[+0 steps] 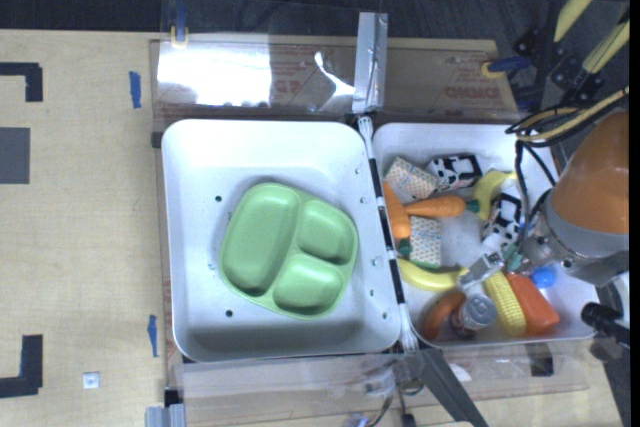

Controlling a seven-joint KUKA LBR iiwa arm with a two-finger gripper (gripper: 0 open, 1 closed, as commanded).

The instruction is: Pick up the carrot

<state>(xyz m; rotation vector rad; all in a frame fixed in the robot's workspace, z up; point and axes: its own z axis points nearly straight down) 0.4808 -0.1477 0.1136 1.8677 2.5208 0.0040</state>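
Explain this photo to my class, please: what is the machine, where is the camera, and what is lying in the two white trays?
One camera looks down at a slant on a bench. The grey and orange robot arm reaches in from the right; its hand hangs over the right bin. That bin holds a jumble of toy food, including the carrot it should pick up and a yellow banana. The left bin holds a green divided plate. I cannot tell whether the hand holds anything.

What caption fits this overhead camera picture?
Robot arm over a toy-filled bin holding the carrot; green tray alongside.
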